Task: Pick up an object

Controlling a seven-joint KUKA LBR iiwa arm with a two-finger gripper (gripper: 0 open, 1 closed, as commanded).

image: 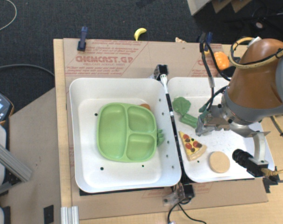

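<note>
In the right bin point(235, 176) lie a green leafy toy point(182, 106) with a green stalk piece point(190, 121), a pizza slice point(193, 146) and a round tan cookie point(219, 162). My gripper point(201, 126) hangs low over this bin, just right of the green stalk piece and above the pizza slice. Nothing can be seen held in it. The arm's grey and orange body covers the bin's right part.
The left bin point(81, 125) holds a green divided plate point(127, 132), with a small orange-brown thing point(145, 107) at its far edge and a green bit point(160, 136) at its right edge. A yellow banana point(140, 32) and an orange thing point(221, 59) lie beyond the bins.
</note>
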